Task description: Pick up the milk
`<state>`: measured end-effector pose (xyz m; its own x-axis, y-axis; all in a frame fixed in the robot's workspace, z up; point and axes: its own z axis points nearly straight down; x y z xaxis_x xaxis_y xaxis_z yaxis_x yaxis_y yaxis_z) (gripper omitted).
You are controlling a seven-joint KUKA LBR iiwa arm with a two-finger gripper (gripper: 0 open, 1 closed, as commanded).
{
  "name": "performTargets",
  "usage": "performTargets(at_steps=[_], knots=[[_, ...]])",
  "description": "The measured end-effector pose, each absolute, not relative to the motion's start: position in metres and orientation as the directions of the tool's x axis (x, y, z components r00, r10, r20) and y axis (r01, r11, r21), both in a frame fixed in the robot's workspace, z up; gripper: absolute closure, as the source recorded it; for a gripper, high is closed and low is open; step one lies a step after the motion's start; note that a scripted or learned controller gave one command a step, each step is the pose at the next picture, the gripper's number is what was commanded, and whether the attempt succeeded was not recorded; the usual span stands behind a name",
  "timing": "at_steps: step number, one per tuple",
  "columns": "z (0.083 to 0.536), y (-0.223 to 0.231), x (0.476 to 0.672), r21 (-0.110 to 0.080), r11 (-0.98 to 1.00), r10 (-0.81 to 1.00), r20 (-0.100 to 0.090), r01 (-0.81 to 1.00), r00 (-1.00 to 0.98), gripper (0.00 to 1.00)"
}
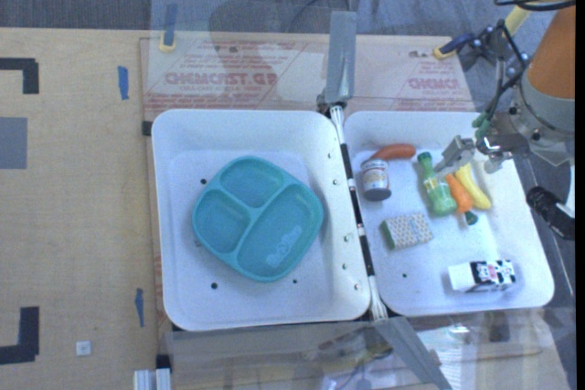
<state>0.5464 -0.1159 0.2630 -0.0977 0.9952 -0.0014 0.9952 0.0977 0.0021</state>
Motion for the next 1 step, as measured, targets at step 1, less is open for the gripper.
performTargets(at_steps=[1], knots=[[0.2017, -0.1089, 0.4794, 0.000, 0.196, 0.981, 0.000, 0.981, -0.196, 0.00]])
